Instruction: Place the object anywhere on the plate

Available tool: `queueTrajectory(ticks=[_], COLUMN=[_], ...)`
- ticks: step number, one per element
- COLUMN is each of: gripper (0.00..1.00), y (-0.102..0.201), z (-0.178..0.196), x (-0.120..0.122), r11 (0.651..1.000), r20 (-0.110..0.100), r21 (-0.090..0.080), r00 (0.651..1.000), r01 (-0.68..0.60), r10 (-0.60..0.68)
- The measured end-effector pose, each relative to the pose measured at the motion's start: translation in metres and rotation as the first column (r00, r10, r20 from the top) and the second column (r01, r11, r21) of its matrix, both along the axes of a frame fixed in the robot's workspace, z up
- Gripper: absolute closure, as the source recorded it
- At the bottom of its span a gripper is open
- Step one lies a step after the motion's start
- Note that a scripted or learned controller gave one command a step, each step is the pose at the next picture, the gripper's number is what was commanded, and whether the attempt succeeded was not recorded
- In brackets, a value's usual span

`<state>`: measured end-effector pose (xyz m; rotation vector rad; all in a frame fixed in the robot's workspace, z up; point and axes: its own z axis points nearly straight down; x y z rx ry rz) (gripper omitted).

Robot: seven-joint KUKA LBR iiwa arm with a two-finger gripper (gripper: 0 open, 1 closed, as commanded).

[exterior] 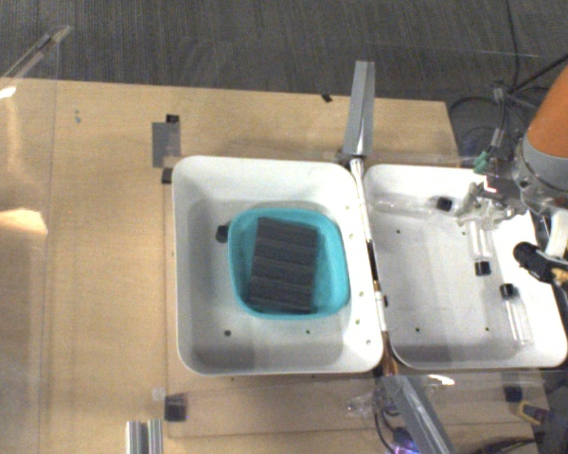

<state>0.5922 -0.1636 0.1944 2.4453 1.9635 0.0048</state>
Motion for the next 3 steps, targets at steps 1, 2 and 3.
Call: queueTrajectory(ticks=[1, 2, 3], gripper=[1.0, 1.0, 0.0], y=[0.078, 0.15, 0.149], z=[0.0, -0.006, -0.006], x=[-0.009, -0.022, -0.022], r11=[1.0, 0.997, 0.997], r20=[-0.002, -0.003, -0.003], r21=[0.002, 0.003, 0.003], r00=[1.0, 0.997, 0.997], r01=[0.005, -0.082, -0.081], r10=[-0.005, 0.082, 0.081])
